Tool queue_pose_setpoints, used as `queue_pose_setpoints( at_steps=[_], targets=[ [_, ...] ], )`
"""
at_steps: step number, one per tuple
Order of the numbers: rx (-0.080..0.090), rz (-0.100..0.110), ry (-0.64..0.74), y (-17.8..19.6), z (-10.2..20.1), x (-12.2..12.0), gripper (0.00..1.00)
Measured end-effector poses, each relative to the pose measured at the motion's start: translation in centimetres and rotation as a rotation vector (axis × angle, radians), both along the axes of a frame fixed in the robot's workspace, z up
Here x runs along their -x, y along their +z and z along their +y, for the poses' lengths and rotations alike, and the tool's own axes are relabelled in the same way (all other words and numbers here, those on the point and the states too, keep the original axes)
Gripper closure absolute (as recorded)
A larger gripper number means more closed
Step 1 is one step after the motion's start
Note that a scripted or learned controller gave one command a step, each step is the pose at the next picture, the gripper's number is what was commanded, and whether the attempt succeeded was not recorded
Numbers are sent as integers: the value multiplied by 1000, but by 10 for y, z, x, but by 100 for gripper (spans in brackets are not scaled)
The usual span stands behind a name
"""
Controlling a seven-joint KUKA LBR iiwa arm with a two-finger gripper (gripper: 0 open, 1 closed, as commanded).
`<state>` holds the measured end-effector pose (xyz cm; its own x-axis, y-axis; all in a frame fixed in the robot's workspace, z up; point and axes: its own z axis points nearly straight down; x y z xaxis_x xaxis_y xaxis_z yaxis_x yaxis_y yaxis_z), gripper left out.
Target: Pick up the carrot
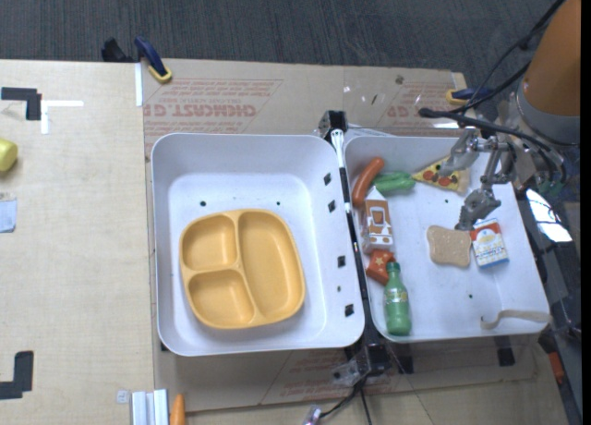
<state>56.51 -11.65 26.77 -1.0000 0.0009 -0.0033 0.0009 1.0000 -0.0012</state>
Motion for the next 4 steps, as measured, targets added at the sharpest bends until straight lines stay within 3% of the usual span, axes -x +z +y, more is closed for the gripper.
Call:
queue_pose_setpoints(
  at_steps=[1,2,3,4],
  targets=[
    [0,-3,195,30,-47,-14,0],
    [-2,2,474,-69,12,32,0],
    [0,-1,574,-123,-105,22,0],
    [-1,0,714,-176,-53,54,0]
  ],
)
